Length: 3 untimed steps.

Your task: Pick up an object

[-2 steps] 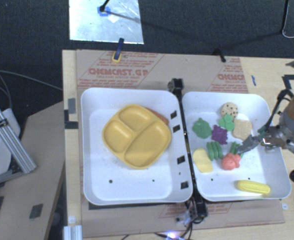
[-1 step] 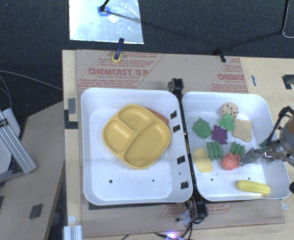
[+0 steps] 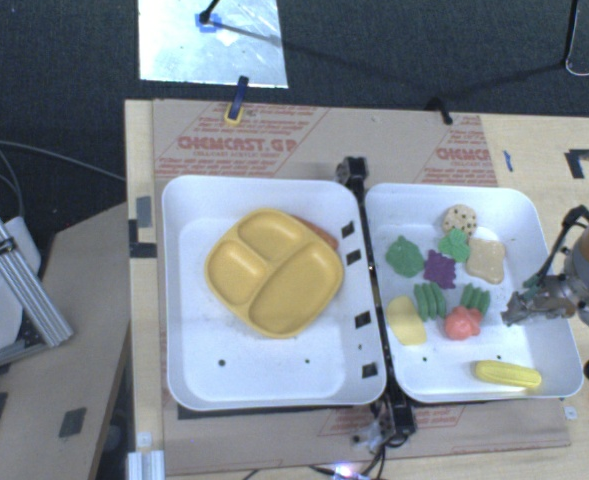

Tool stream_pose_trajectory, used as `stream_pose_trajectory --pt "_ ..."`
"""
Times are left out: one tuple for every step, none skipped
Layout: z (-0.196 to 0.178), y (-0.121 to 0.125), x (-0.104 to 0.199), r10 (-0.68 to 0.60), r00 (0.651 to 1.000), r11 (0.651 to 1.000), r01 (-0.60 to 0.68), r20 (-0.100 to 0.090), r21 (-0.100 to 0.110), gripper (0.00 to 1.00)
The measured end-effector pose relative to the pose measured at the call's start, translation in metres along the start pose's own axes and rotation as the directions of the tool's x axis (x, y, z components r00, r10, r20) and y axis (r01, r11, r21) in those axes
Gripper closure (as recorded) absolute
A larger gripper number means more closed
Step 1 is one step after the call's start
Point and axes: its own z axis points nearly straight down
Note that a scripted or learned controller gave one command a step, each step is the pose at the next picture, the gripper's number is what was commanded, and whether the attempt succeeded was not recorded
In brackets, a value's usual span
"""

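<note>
Hovering over the right bin (image 3: pixel 549 268) — end effector (image 3: pixel 519 311), grip state unclear.

Glossy yellow plastic plate (image 3: pixel 274 271), white bins (image 3: pixel 189 368)

1. Two white bins: left bin (image 3: pixel 189 368), right bin (image 3: pixel 544 218).
2. One yellow divided plate (image 3: pixel 274 271).
3. About ten toy foods (image 3: pixel 444 288), all in the right bin.
4. One gripper (image 3: pixel 519 308).
</note>
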Motion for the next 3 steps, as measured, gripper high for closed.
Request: stream_pose_trajectory --pt "0.0476 -0.0011 0.0007 0.0 1.0 1.0 0.0 -0.002 0.004 1.0" --pt "0.0535 -0.0002 0.0003 0.0 1.0 1.0 0.0 -0.001 0.001 1.0" --pt "0.0531 0.0025 0.0001 -0.001 1.0 1.0 0.001 0.0 0.0 1.0"
